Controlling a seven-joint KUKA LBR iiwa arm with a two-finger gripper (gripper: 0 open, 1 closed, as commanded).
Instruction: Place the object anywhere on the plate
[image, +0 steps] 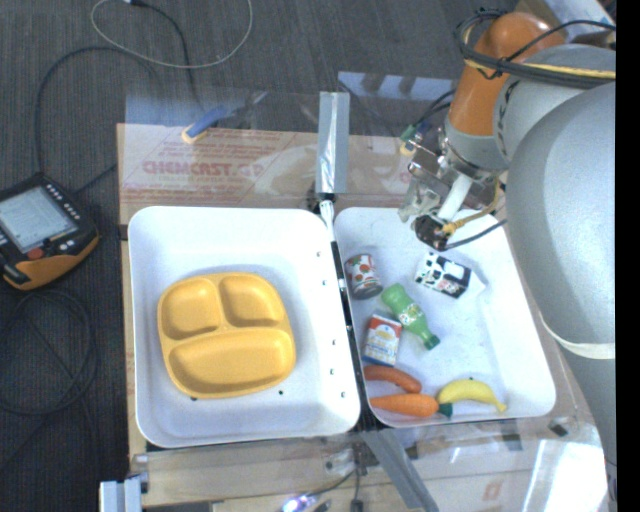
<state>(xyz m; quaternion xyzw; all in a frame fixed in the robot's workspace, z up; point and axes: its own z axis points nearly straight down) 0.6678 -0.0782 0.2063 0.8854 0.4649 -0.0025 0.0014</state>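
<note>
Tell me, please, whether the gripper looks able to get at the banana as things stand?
Probably yes: the banana lies uncovered in the right bin's near corner; the gripper hangs over that bin's far end. The carrot beside it and the bin wall could crowd a grasp.

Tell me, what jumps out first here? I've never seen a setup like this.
The bright yellow plate, divided into three sections, sits alone in the left white bin. On the right, a bulky grey arm with an orange band reaches over the far end of the right bin. That bin holds a scatter of small groceries: a banana, a carrot, a green bottle and a can.
</note>
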